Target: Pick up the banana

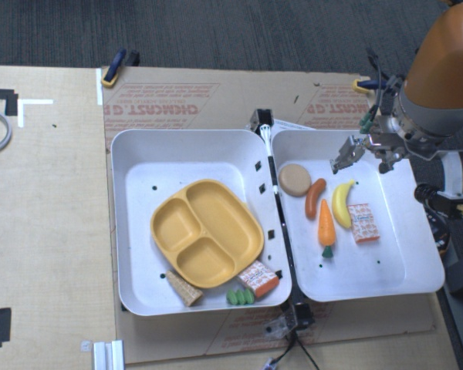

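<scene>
Lowest in the frame, a black clip [293, 314] sits at the near joint of the two white bins, with thin cables trailing off below it. Just above it, along the near wall of the left bin [131, 284], lie three small things in a row: a tan wedge like a slice of bread [184, 288], a green pea pod [240, 296], and a small orange and white carton [259, 277]. A yellow divided plate [207, 232] with three compartments fills the middle of that bin, set at a slant.

In the right bin [401, 272] the banana [341, 204] lies roughly along the bin's length, in the far half, curved side toward the right. Just beside it on the right is a small red and white box [363, 223]; just to its left lie a carrot [326, 223] (green stub pointing toward the near wall) and a reddish sausage [315, 197], with a round tan bun [295, 179] further left, near the divider.

Over the far part of the right bin hangs the tool [366, 154], reaching in from the right below the arm's orange band [440, 48]. It sits beyond the banana's far tip, clear of it, with nothing seen between its fingers, which stand apart. Both bins rest on brown cardboard [162, 102] on the bench [46, 230].
</scene>
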`<state>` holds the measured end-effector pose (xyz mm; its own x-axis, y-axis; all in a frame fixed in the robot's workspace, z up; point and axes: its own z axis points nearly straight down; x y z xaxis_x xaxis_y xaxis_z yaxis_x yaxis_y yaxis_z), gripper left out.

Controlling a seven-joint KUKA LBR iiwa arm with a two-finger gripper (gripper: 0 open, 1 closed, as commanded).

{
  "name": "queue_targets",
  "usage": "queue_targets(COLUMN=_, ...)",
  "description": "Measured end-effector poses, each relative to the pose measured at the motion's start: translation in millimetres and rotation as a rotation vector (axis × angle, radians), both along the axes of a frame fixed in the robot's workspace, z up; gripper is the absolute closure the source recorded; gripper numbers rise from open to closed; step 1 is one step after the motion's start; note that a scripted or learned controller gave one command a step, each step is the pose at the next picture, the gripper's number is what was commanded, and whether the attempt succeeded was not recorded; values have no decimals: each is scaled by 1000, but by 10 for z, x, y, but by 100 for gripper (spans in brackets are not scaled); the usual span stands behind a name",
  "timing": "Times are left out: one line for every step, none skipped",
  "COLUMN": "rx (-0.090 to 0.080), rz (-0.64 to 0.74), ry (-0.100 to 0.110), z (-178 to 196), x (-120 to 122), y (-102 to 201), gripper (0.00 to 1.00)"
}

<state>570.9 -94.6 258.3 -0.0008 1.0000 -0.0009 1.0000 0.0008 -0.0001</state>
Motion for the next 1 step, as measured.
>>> queue_targets(rx=1, rz=123, ry=0, z=-1236, x=284, y=-264, gripper=0)
